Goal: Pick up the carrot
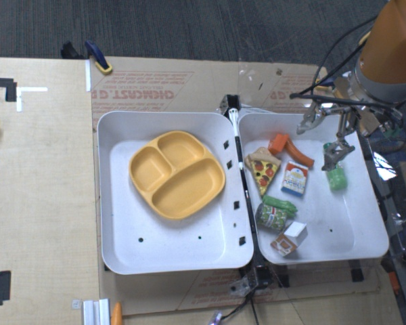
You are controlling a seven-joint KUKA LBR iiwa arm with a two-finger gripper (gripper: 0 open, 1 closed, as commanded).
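Note:
The carrot [295, 152], an orange toy piece, lies tilted in the far part of the right bin [365, 235], next to a pizza slice toy [262, 168]. My gripper [337, 156] hangs over the same bin's far right side, to the right of the carrot and apart from it. A small green object [336, 179] sits directly under the gripper's tip; I cannot tell whether they touch. Nothing shows the carrot in the gripper.
The right bin also holds a small white carton [294, 179], a green can [276, 213] and a small box [289, 239]. A yellow divided plate [177, 175] lies in the left bin [115, 235]. The arm's cables [338, 53] hang above the right bin's far edge.

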